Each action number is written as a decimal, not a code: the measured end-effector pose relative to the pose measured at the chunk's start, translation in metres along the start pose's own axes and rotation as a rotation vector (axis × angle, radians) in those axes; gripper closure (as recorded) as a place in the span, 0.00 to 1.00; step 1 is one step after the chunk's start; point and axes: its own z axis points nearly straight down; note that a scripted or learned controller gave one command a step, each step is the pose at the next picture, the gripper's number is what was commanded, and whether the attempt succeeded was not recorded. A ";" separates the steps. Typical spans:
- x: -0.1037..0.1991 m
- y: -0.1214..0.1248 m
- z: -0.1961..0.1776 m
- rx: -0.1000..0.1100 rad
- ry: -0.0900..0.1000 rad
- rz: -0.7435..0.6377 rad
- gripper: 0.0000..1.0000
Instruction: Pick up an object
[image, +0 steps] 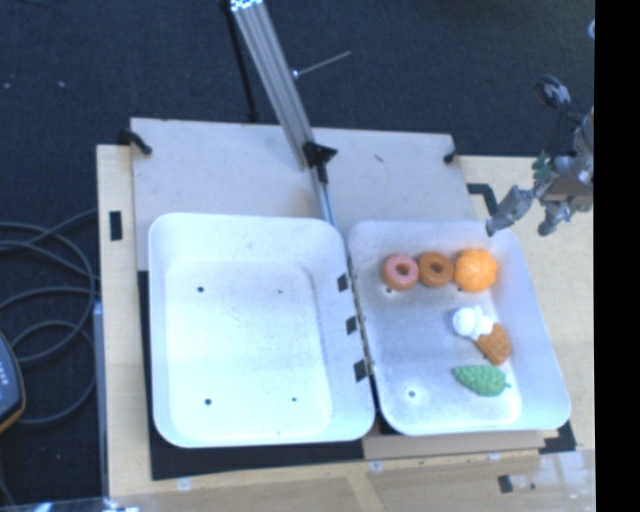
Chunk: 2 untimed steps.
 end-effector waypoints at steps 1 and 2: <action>0.009 0.036 -0.147 -0.007 -0.002 -0.001 0.00; 0.008 0.035 -0.154 0.000 -0.002 0.000 1.00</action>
